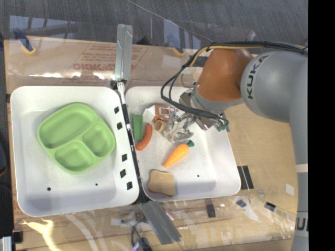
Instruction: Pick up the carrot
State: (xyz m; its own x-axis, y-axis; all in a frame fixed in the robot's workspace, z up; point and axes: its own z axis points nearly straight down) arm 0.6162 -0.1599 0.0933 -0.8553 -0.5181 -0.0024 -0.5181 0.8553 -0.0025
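Two shallow white bins are sitting side by side on the bench. The left bin (31,192) is holding a green divided plate (76,136) with three compartments, lying well away from the arm. The right bin (222,177) is holding the small food pieces, and the grey arm (272,88) with its orange band (222,75) is reaching in over it from the right.

The gripper (178,129) is hanging over the upper middle of the right bin, pointing down toward the bin floor. From where I am standing its metal parts are blurring together, so I cannot tell how wide the jaws are standing, and I am seeing nothing clearly caught between them.

The carrot (177,155) is lying on the bin floor just below the jaws, tilted, its green top up near the gripper and its orange tip pointing down and to the left. It is looking close to the gripper, but I cannot tell whether they are touching.

To the left of the jaws, a red sausage (145,137) is resting next to a green stick-shaped piece (137,125) against the bin's left wall. A small brown item (159,122) is sitting just beside the jaws on their left. Farther below, past the carrot, a tan slice of bread (160,182) is lying near the bin's front edge.
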